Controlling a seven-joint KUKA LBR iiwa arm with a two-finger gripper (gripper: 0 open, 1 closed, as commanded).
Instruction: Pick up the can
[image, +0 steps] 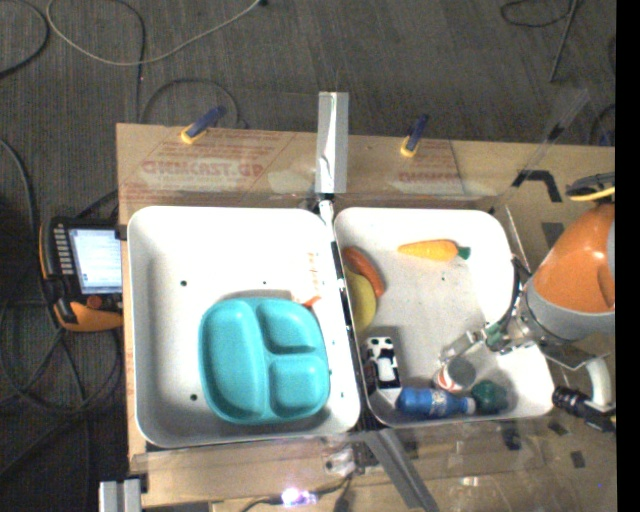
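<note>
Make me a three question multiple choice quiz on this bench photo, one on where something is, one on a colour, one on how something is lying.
1. Where does the divided tray lie?
A. in the left bin
B. in the right bin
C. on the floor

2. What colour is the divided tray?
A. red
B. turquoise
C. black

3. How is the blue bottle placed?
A. standing upright in the middle of the bin
B. lying on its side along the near wall of the right bin
C. resting on the carrot

Answers:
1. A, it sits on the floor of the left bin, toward its near side.
2. B, its three compartments are all light turquoise.
3. B, its long side runs along the near wall of the right bin, far from the toy carrot at the back.
</note>
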